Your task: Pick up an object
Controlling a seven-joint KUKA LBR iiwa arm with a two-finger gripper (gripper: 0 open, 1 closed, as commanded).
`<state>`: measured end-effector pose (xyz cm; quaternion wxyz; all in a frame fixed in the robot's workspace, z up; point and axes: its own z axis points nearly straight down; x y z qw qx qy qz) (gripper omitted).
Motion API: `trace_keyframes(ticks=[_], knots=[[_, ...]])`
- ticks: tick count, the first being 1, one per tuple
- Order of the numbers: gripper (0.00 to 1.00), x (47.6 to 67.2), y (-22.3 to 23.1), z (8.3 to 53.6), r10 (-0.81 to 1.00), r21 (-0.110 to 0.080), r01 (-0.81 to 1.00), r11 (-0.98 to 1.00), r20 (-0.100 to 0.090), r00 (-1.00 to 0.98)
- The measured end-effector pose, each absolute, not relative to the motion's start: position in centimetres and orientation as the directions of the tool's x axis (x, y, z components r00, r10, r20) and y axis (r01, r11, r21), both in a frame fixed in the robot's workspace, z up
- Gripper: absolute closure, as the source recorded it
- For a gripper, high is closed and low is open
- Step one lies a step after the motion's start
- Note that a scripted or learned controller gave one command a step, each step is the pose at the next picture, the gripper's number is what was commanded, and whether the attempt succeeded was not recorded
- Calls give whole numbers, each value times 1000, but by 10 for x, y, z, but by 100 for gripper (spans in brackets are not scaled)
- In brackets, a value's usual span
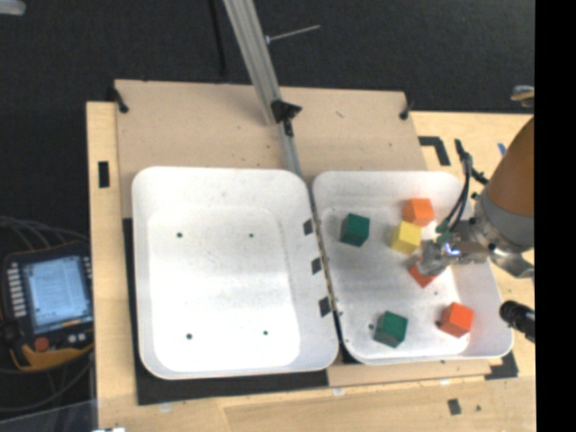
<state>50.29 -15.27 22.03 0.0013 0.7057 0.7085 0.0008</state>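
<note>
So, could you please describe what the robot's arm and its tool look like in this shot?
The arm enters from the right as a broad rounded segment, orange on top with a grey section below. Thin dark cables loop along its left side towards the wrist. The tool is a small, metallic grey and silver assembly, too blurred to make out any markings.

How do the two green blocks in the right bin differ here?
The upper green block sits near the right bin's top-left area, close to the yellow block; the lower green block lies near the bin's front edge, apart from the other blocks. The upper one sits roughly square to the view; the lower one looks turned at an angle. Both are small green cubes resting free, away from the tool.
</note>
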Motion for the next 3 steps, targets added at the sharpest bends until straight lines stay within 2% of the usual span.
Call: trace_keyframes(ticks=[1,3], knots=[[100,515,-98,213,1000,1,1000,7,1,-7],[100,529,8,237,1000,2,1000,9,2,-9]])
